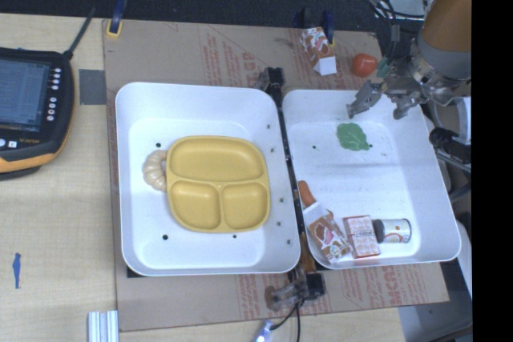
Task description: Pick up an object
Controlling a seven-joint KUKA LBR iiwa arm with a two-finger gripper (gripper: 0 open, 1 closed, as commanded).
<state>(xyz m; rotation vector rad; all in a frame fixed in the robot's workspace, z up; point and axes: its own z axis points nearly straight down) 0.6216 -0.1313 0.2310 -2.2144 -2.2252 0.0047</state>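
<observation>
My gripper (382,106) hangs over the far edge of the right bin (417,172), its two fingers spread open with nothing between them. Just below and left of it, a flat green leafy piece (353,136) lies on the bin floor. Along the near edge of this bin are a small can (393,231) on its side, two snack packets (343,236) and an orange carrot-like piece (305,193). The left bin (136,236) holds a yellow divided plate (217,183), and a beige bread-like item (154,169) is tucked against the plate's left side.
Behind the right bin, on the cardboard, sit a red tomato (365,64) and a small carton (318,45). A teach pendant (30,110) lies at the far left. Clamps (272,78) stand where the bins meet.
</observation>
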